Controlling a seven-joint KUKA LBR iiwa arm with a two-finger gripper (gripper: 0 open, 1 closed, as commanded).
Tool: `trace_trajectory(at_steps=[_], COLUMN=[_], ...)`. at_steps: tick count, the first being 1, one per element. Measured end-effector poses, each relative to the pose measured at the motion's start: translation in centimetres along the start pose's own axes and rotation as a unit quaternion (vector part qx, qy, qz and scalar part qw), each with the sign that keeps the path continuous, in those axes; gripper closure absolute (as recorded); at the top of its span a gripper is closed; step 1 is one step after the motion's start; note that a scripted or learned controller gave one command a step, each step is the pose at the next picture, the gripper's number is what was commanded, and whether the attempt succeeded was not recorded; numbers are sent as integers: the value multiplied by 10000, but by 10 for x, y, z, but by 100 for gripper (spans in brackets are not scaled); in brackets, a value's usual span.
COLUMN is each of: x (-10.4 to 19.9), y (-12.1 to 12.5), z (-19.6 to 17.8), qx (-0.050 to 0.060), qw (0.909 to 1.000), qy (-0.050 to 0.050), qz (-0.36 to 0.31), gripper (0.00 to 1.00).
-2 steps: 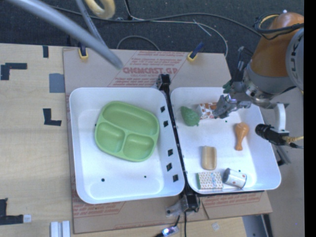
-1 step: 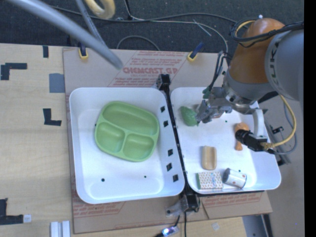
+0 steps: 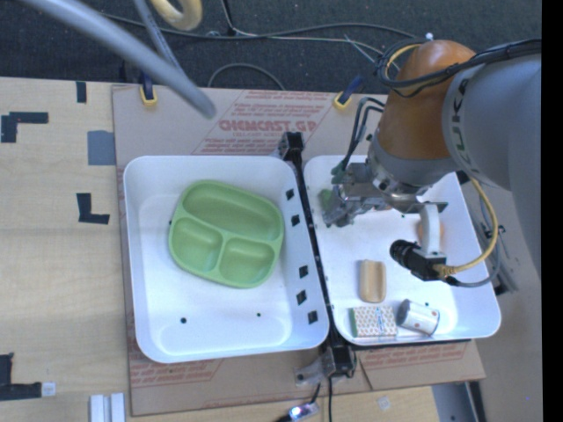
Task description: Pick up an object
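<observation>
gripper (image 3: 339,207) low at upper left of right bin (image 3: 475,323), jaw state cannot be told; tan bread-like block (image 3: 372,280), patterned sponge (image 3: 374,322) and small white cylinder (image 3: 416,316) at lower centre there; green divided plate (image 3: 227,234) in left bin (image 3: 141,262).

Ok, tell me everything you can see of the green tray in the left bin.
The green tray is a pale green divided plate, plastic by its look, with rounded corners and three compartments: one large along its upper side and two smaller below. It lies flat and right side up, turned slightly askew, on the floor of the left bin, toward the upper middle. Its compartments hold nothing. It touches only the bin floor, and the gripper is over the right bin.
</observation>
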State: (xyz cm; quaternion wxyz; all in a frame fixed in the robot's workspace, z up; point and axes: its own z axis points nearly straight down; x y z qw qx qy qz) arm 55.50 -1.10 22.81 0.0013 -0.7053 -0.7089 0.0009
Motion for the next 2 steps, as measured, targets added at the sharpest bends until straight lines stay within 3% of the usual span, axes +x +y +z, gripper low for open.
trace_trajectory(at_steps=[1,2], x=[47,103], y=[4,-9], z=[-2,2], qx=[-7,-1], qw=[10000,10000], qy=[2,-4], qz=[-7,0], gripper=[100,100])
